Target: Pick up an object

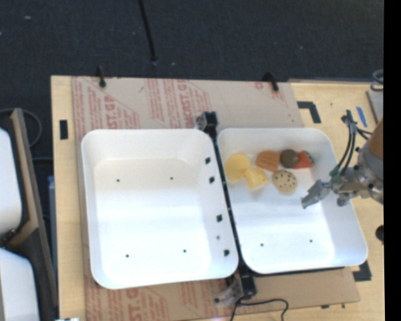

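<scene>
Two white bins sit side by side on the bench, and the left bin (154, 206) has nothing for me, so all my attention goes to the right bin (287, 246). Everything worth taking is bunched along its far side, well clear of the near wall.

My arm (373, 146) reaches in over the right rim, and my gripper (324, 194) hangs just inside that bin, right of the cluster and a little nearer than it. One grey finger pokes out to the left; whether my fingers are spread or closed I cannot tell from up here, and nothing sits between them.

Now the pickings. On the left of the group, a yellow round piece (238, 165) with a paler yellow chunk (256, 177) touching it. Next, an orange piece (268, 160), then a dark brown ball (289, 157) pressed against a small red thing (304, 159).

Closest to me is the speckled cookie (285, 180), lying just nearer than the rest with bare floor around most of it. I judge that the best target: come in square above it, drop straight, and close across its width. The crowded far row risks nudging neighbours or catching two at once.
</scene>
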Tool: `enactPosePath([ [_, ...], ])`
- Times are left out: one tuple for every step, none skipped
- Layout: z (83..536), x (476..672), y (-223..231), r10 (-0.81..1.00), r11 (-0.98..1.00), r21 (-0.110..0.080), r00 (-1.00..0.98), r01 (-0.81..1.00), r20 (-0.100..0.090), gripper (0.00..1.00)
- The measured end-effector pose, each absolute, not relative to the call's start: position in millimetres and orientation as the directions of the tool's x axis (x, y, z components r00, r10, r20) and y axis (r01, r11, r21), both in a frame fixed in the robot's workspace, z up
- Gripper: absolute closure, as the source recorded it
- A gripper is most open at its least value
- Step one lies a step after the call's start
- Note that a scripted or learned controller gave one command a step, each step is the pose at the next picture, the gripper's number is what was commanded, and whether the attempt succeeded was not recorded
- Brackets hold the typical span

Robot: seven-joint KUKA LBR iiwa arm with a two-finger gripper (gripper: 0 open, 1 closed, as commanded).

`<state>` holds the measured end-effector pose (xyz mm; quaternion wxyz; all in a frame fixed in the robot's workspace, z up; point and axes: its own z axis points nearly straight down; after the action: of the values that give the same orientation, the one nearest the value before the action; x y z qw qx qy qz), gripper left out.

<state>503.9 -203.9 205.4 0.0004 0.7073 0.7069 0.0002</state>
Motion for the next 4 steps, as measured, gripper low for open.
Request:
enactPosePath([
  [162.5, 499.2, -201.9, 1.0, 0.0, -0.003, 0.0, 1.0, 0.001, 0.0],
  [114.0, 498.9, -211.6, 1.0, -0.001, -0.003, 0.001, 1.0, 0.001, 0.0],
  [100.0, 498.7, -211.8, 1.0, -0.001, -0.001, 0.001, 1.0, 0.0, 0.0],
  [111.3, 499.3, -212.6, 1.0, -0.002, 0.002, 0.002, 1.0, -0.001, 1.0],
])
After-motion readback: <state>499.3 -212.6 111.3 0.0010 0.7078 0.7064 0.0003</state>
